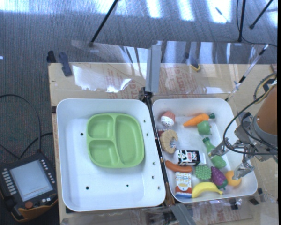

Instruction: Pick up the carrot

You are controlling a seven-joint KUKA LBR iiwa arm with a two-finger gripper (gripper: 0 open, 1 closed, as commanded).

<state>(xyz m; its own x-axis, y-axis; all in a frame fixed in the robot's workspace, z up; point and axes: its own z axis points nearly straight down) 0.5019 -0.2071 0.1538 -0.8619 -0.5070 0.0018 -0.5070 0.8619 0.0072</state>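
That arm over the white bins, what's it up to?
The robot arm is meant to pick up the carrot, which lies near the far edge of the right bin among other toy foods. The gripper hangs open over the bin's right side, beside a green bottle and away from the carrot, with nothing between its fingers. The left bin holds a green divided plate.

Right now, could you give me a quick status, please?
Gripper open, at right bin's right side, holding nothing. Carrot lies far end. Green pepper touches it.
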